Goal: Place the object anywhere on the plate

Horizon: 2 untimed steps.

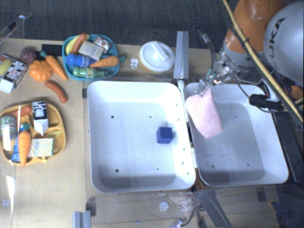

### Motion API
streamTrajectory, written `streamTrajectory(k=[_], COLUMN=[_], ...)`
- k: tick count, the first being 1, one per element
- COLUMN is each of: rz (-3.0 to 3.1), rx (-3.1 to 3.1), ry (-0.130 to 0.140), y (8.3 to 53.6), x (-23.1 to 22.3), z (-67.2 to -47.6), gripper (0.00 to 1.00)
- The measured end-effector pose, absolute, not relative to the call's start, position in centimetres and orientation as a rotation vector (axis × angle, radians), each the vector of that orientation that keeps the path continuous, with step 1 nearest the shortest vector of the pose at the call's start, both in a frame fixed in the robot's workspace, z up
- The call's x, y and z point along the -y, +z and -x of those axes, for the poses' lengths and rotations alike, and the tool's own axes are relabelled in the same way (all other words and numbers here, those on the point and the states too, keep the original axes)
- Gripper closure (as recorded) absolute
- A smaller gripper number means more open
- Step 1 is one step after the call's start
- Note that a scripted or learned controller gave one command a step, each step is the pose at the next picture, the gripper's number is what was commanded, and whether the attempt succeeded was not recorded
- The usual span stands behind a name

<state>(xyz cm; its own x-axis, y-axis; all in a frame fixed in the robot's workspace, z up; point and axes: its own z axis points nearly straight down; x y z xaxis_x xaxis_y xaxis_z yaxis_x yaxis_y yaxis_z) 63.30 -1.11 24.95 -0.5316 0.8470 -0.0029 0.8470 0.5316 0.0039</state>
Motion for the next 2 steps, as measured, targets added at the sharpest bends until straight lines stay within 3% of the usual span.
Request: streamTrajectory(k=[1,2], rz=[-1.511,-0.931], rx=[-2.751,-2.996], ry=[0.002,0.003], y=[22.4,22.6], x=[0.9,-5.1], z=[-63.4,-63.5], gripper=[1.00,1.00])
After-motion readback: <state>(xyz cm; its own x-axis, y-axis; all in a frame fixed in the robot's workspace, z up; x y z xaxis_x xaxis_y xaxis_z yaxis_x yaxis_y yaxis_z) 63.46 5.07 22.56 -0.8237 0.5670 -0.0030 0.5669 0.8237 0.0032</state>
